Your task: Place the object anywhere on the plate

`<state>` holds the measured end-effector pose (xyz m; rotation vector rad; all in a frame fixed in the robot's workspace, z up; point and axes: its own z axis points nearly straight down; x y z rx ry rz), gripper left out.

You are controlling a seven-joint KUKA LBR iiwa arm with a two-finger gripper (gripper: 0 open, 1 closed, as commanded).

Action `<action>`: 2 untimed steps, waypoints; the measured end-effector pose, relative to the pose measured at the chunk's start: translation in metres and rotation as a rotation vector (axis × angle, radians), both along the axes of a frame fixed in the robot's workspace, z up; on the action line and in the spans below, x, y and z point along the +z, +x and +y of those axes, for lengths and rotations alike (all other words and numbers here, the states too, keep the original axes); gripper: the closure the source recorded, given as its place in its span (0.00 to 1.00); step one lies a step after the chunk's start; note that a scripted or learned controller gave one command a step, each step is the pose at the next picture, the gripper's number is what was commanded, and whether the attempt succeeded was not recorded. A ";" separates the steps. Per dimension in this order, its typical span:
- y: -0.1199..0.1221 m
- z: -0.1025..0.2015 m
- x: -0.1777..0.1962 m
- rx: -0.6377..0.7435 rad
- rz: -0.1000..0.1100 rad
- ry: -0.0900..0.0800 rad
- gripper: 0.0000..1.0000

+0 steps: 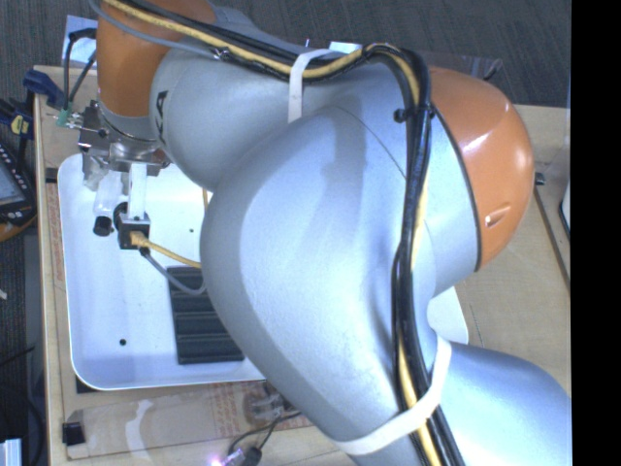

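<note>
**Robot Arm Looms Over Bin, Blocking Much of the Bench**

One grey arm (330,260) sweeps in over a white bin (97,357) and covers the bin's whole right side. Two orange sections show on the arm: a band (131,47) above the bin's far left corner and a larger cap (485,163) well to the bin's right.

One gripper (118,192) hangs over the far left part of the bin, just inside its rim. It is small and crowded by wrist hardware, and whether it is released, clenched or grasping anything cannot be told.

One dark ribbed block (199,333), the only loose object of any size on view, lies flat on the bin floor towards the near rim. It sits apart from the gripper and nearer the camera, and the arm cuts off its right edge and far end. One small black speck (123,342) sits on the bin floor to the block's left, too small to identify.

Outside the bin, one blue clamp-like item (39,83) stands beyond the far left corner, partly cut off. One small black piece (73,433) rests on the wooden bench (529,299) by the near left corner. A tangle of thin wires (247,443) lies past the near rim, blurred.
</note>
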<state>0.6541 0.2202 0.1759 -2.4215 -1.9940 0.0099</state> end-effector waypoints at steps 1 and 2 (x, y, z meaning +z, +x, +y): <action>-0.031 -0.083 0.071 0.486 -0.003 0.002 1.00; -0.132 -0.064 0.010 0.520 -0.001 0.002 1.00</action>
